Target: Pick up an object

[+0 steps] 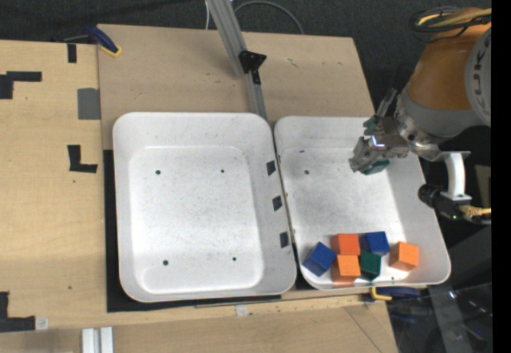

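tool (369,158) over right bin (319,144) | blocks (359,254) well apart, near edge

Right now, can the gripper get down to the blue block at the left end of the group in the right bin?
Probably yes. The gripper hangs over the right bin, the blue block lies uncovered at the cluster's left end, and bare floor lies between them.
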{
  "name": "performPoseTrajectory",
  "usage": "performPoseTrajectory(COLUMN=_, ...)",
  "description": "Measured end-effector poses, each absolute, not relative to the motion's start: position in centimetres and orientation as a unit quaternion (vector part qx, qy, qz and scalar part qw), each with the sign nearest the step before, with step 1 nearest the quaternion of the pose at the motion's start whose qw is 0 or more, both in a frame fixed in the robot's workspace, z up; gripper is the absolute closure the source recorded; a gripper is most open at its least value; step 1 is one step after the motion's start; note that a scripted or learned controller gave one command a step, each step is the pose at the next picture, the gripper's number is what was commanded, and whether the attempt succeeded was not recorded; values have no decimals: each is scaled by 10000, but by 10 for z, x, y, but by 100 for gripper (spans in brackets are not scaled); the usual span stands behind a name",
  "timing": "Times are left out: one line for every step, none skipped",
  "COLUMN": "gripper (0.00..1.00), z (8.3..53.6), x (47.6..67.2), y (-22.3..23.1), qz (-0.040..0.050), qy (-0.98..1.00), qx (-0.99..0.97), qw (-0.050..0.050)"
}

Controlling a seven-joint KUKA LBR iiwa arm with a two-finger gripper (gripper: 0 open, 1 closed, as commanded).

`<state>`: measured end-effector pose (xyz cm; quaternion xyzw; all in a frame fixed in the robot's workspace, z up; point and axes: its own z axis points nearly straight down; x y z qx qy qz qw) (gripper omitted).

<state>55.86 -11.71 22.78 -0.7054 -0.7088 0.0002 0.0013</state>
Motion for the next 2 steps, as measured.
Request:
performPoseTrajectory(gripper=100, z=236, x=554, y=-65, qz=-4, qy=-7095, qx=-7047, qw=13)
performPoseTrajectory(gripper=100, z=242, x=533, y=-11, qz=0, qy=-7097, qx=-7045, qw=17)
